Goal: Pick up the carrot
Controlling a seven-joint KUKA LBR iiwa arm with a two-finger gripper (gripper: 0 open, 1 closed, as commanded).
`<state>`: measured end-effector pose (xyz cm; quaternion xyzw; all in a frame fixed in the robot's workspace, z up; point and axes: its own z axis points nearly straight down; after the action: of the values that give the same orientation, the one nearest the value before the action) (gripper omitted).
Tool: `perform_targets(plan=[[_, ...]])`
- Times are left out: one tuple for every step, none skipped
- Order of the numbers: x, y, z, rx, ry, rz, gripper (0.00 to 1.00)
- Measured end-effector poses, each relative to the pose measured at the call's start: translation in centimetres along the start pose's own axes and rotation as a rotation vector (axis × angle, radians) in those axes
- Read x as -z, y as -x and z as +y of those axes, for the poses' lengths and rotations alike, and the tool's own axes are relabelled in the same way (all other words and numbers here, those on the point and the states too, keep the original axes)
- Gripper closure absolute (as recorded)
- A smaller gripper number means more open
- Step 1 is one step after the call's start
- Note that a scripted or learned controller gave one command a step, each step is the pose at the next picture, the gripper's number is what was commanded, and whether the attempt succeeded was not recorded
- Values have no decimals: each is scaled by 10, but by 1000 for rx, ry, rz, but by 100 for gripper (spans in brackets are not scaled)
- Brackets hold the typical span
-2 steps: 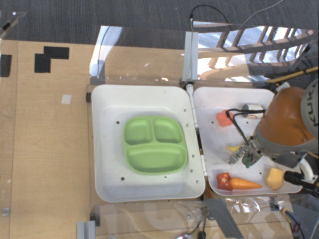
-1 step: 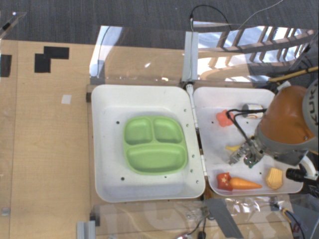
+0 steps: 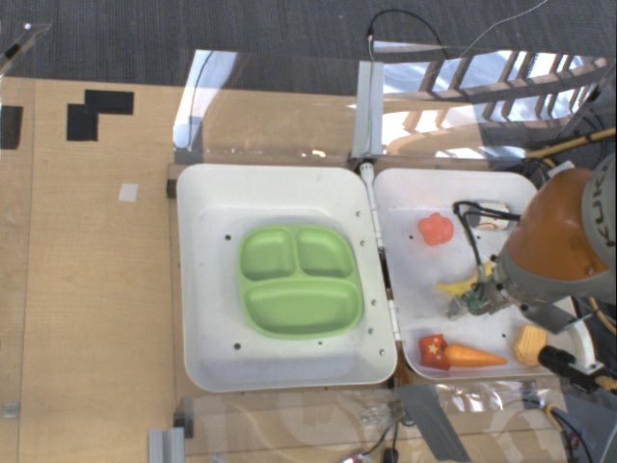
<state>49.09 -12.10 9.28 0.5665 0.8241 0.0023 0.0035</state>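
Bench held two white bins; gripper [image 3: 469,302], jaw state unclear, hung mid-right above carrot [image 3: 474,357]. Risk: descent could hit yellow banana [image 3: 459,284] or red pepper [image 3: 433,351] instead.

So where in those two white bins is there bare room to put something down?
Left white bin: a bare band all round the green divided plate. Right white bin: bare at its far-left corner, beside the red-pink toy. Crowded near the front, with the orange carrot, yellow corn and the hand.
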Motion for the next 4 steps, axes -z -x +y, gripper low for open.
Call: perform_targets(plan=[[9,0,3,4,3,-1,100],[-3,77,-27,257,6,-6,100],[-2,17,-3,-492,12,-11,100],[-3,68,-23,-328,8,-5,100]])
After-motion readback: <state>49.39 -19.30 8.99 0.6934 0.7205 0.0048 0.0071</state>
